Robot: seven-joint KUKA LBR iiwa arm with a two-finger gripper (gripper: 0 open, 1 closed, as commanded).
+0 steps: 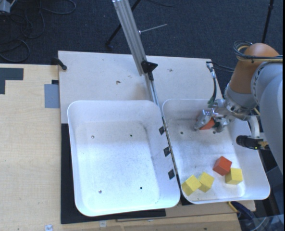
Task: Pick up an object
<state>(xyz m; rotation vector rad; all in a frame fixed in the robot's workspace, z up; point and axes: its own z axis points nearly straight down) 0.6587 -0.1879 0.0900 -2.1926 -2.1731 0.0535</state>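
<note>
Two white bins sit side by side; the right bin (257,186) holds all objects. Gripper (207,123), over its upper part, is clamped on an orange piece (207,125). Red block (222,165) and three yellow blocks (205,181) lie near its front edge.

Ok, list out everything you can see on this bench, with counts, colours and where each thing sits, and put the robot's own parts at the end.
shallow white plastic bins: 2, white, side by side on the bench; left bin, right bin
yellow cube blocks: 3, yellow, near end of the right bin; two touching, one beside the red block
red cube block: 1, red-orange, right bin, just beyond the third yellow block
small orange object: 1, orange, far part of the right bin, at the gripper; kind too small to tell
grey metal rail: 1, slanting up behind the bins
gripper: 1, metallic, over the right bin
arm: 1, grey with orange band, from the right
</note>
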